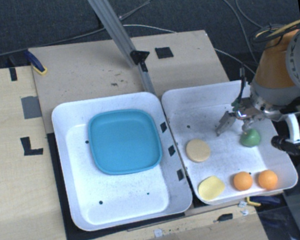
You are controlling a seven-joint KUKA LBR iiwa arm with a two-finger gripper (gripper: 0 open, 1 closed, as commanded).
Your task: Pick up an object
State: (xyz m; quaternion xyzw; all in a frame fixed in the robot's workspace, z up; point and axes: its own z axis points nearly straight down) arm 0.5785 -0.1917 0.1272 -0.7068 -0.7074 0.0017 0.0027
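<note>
Claw low in right bin, fingers spread apart, nothing between them. Green ball just beside, toward near edge. Probably lining up grab. Risk: finger clips ball off-centre, rolls away toward orange balls.

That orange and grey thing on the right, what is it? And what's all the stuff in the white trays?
It's a robot arm, seen by a camera looking down from above. At its end is a gripper, like a hand with two fingers, for picking things up. It hangs over the right tray, close to a small green object. I can't tell whether it holds anything. That tray also has a tan round piece, a yellow piece and two orange balls. The left tray holds a blue plate.
</note>
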